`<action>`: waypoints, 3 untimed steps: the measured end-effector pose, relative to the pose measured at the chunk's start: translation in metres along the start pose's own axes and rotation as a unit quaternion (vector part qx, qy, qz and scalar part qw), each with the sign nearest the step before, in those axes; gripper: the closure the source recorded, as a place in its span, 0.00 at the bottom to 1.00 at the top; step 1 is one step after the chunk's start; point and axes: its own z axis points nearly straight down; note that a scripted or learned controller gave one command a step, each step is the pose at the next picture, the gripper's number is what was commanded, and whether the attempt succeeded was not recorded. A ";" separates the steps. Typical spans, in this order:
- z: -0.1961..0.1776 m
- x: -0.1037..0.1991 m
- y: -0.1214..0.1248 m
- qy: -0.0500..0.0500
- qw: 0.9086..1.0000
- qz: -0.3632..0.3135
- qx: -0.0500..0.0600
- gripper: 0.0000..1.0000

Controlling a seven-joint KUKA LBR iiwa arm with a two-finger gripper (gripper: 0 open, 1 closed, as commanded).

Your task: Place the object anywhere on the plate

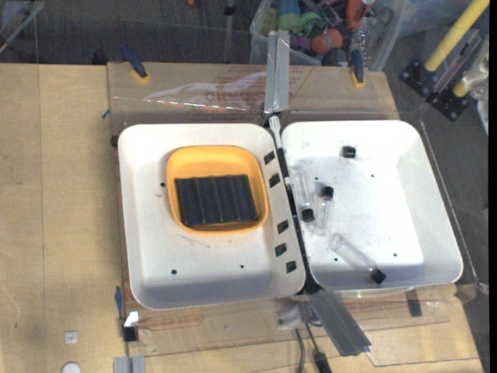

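Down at the near edge, a grey bracket [342, 329] juts out from under the seam between the two bins. Left bin [147, 282], right bin [435, 263], side by side on the bench [46, 208]. In the right bin, a small black piece [377, 277] sits near the front rim, with something clear [348, 250], hard to make out, just behind it. Three more black bits [326, 193] are scattered further back.

And there's the object [216, 200]: black, ribbed, lying flat on the orange plate [213, 156] in the left bin, well inside the plate's rim. The gripper's state I cannot tell.

At the far end, two blue clamps [138, 70] grip the bench edge, and beyond them a tub [322, 14] of coloured toys.
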 end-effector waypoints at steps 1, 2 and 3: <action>0.001 0.000 0.000 0.000 0.981 -0.195 -0.001 1.00; 0.001 0.000 0.000 -0.001 0.918 -0.396 -0.002 1.00; 0.001 -0.001 0.003 -0.001 0.903 -0.430 -0.004 1.00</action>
